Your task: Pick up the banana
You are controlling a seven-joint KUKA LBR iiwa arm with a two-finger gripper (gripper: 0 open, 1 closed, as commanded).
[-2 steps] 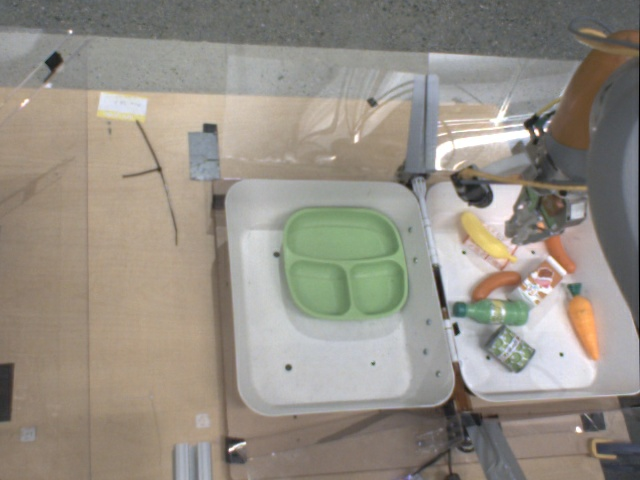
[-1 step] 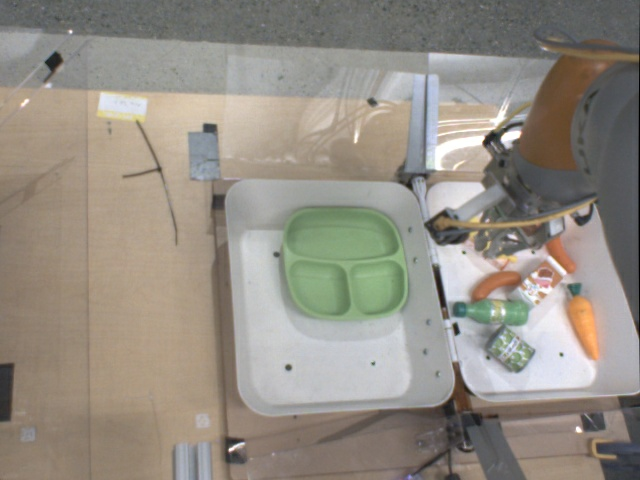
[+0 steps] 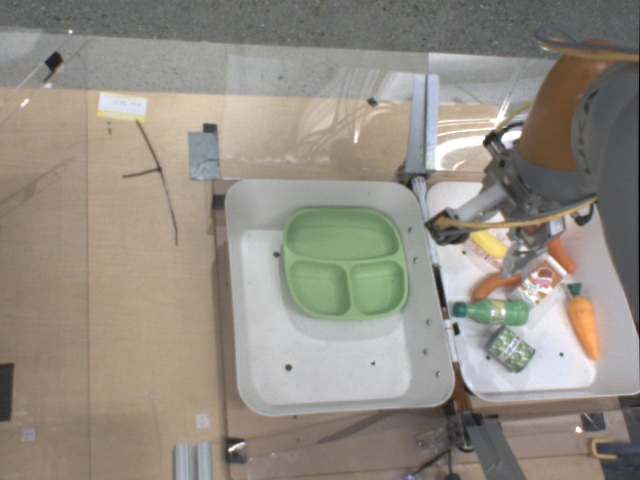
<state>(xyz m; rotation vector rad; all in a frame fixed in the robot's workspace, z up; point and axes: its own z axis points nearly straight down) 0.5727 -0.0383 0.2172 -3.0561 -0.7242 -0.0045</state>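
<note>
Yellow marks the banana [image 3: 489,243], lying near the left wall of the right bin [image 3: 590,383] and partly hidden beneath the arm's wrist, with the gripper [image 3: 520,253] low over it; whether the gripper is open or has anything in its hold, I cannot tell. Around it lie a green bottle [image 3: 492,312], a small carton [image 3: 537,285], a green packet [image 3: 511,349] and a carrot [image 3: 583,326], while the left bin [image 3: 250,368] bears a green divided plate [image 3: 346,263]. In my judgement the step in hand is the approach to grasp, and the next move calls for closing squarely on the banana, clear of its neighbours, before lifting.
</note>
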